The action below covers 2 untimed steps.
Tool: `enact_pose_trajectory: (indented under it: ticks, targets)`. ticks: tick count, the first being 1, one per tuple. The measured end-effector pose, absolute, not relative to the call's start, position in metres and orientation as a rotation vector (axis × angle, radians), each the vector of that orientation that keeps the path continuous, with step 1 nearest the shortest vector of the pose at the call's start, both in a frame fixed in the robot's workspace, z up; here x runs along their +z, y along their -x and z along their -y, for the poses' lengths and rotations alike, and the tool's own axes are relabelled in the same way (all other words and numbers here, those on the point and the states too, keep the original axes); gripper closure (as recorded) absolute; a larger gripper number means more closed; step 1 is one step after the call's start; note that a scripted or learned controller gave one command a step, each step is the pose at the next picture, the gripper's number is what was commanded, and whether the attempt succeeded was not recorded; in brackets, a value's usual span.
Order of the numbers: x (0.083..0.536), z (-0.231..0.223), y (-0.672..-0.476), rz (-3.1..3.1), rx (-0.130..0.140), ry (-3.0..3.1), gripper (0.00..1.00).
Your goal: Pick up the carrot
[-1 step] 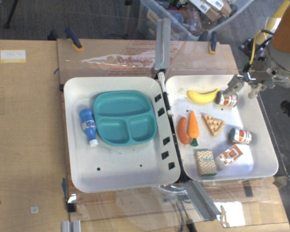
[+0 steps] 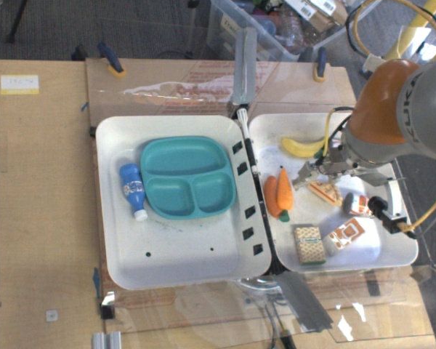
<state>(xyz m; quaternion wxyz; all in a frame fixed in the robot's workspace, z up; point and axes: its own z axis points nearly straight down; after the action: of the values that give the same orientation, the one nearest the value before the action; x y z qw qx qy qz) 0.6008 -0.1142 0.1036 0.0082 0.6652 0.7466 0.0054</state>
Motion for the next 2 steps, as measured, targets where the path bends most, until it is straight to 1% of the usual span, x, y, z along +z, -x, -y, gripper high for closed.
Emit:
enact_pose_trajectory:
  ticks: [1, 2]
  targets:
    - [0.091, 0.157, -0.670, -2.028, 0.007, -2.391, 0.00]
    - [0.093, 0.195, -0.607, -1.911, 0.017, -2.495, 0.00]
